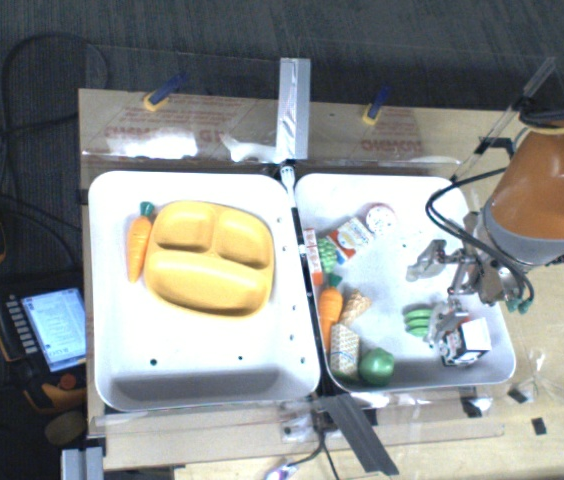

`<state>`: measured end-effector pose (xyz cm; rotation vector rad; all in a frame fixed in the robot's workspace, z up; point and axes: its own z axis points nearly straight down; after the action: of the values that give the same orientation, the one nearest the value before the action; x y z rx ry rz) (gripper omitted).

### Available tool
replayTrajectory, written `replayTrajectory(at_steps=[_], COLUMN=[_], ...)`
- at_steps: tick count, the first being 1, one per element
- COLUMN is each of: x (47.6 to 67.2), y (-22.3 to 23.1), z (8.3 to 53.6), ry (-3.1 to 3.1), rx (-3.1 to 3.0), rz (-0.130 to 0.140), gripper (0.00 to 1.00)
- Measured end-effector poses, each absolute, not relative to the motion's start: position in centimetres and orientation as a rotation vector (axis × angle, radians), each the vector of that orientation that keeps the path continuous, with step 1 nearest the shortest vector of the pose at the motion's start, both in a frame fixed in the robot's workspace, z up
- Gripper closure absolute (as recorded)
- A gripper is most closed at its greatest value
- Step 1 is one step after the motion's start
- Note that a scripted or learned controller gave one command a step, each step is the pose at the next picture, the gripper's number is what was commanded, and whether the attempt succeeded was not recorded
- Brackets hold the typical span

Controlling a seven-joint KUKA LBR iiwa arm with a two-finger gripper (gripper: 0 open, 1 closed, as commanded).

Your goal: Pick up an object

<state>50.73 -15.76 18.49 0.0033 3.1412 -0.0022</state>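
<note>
End effector [452,318]: finger state cannot be told.
Green object [418,320]: just beside; likely light, rigid; grip across width.

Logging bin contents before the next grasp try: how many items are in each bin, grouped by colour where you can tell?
Left bin:
Yellow tray: 1
Orange carrot: 1

Right bin:
Orange carrot: 1
Green items: 2, a ball and a ridged piece
Other small packets and toys, colours mixed: about 5, count uncertain

Total: about 10

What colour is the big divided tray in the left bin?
Yellow-orange; the divided tray in the left bin shows best in the camera view.
</note>
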Motion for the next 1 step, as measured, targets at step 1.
replayTrajectory(at_steps=[1], x=[48.74], y=[-19.06], z=[9.35], ry=[3.134], rx=[-0.179], rz=[-0.002], gripper=[0.00])
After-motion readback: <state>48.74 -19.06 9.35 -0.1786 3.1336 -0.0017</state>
